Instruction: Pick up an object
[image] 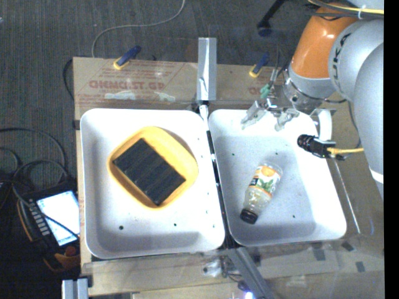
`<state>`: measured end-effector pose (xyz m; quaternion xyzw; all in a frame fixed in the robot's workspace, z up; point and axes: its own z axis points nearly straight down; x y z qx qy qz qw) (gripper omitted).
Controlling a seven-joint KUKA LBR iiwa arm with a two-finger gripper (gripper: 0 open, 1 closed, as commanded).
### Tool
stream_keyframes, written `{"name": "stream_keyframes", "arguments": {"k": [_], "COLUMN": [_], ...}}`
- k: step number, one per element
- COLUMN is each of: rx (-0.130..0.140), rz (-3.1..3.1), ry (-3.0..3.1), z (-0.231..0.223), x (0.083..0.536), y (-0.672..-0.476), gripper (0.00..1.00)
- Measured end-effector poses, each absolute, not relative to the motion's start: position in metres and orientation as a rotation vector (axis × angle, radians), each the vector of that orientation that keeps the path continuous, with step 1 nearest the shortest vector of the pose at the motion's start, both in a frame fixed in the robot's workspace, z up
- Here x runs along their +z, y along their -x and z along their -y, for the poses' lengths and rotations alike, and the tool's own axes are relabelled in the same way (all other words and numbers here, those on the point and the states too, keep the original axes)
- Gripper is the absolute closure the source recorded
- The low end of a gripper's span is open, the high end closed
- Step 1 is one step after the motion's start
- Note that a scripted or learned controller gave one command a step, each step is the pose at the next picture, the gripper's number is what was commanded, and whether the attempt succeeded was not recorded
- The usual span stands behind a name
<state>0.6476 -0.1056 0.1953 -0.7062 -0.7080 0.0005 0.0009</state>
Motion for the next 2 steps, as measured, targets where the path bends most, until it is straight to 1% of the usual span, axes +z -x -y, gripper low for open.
{"name": "stream_keyframes", "arguments": {"k": [1,2], "rx": [0.002,-0.012], "rz": [2.342,2.391], "ry": [2.091,2.06], "z": [0.121,0.148], "x": [0.104,0.092], "y": [-0.62,-0.569], "gripper": [0.0,0.0]}}
